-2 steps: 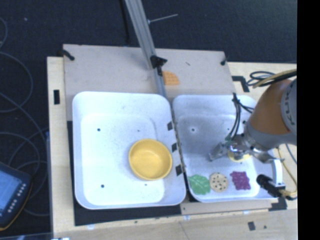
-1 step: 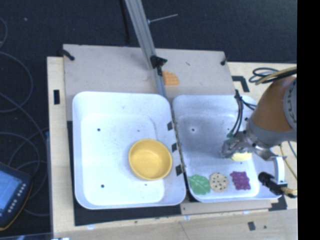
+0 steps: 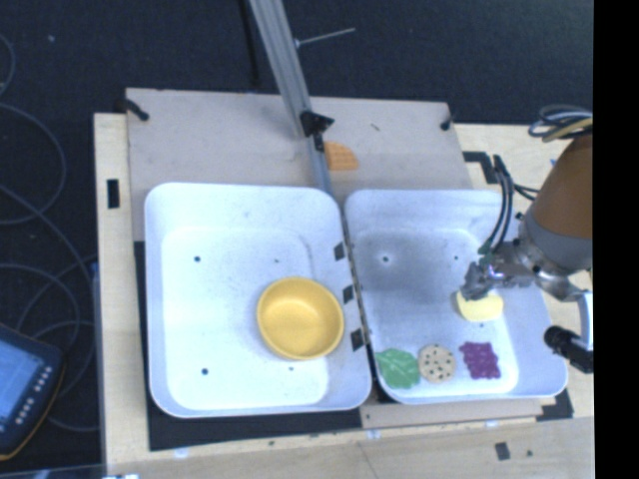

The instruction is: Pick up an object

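From the overhead camera I see my gripper (image 3: 483,285) low in the right bin (image 3: 419,213), the pale yellow object (image 3: 481,307) just below its tips; jaw width I cannot tell. I'd centre the jaws over it, then descend squarely before closing.

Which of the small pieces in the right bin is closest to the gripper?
The pale yellow piece, right under the gripper. The green piece, cookie and purple piece sit in a row along the bin's near edge.
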Controlling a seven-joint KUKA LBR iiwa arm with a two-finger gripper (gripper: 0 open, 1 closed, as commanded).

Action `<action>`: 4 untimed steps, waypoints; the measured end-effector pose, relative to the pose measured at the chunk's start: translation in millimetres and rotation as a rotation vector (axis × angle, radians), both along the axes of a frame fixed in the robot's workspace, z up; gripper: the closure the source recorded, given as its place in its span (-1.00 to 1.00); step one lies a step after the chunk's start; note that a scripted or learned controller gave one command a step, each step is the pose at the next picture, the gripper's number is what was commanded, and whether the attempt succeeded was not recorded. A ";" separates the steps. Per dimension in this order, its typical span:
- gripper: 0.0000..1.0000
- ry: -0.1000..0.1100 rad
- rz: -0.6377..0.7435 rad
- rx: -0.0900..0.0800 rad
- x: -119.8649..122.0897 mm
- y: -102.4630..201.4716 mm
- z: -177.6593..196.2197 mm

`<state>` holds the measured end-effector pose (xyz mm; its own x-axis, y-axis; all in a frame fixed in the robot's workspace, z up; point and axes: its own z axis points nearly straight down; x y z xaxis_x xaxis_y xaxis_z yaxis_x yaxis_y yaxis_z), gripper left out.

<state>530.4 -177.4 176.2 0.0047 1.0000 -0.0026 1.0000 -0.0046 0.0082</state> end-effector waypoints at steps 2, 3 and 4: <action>1.00 0.001 0.009 0.000 2.8 -1.7 88.0; 1.00 0.007 0.009 0.001 -7.5 42.9 79.2; 1.00 0.007 0.011 0.003 -8.1 97.5 67.8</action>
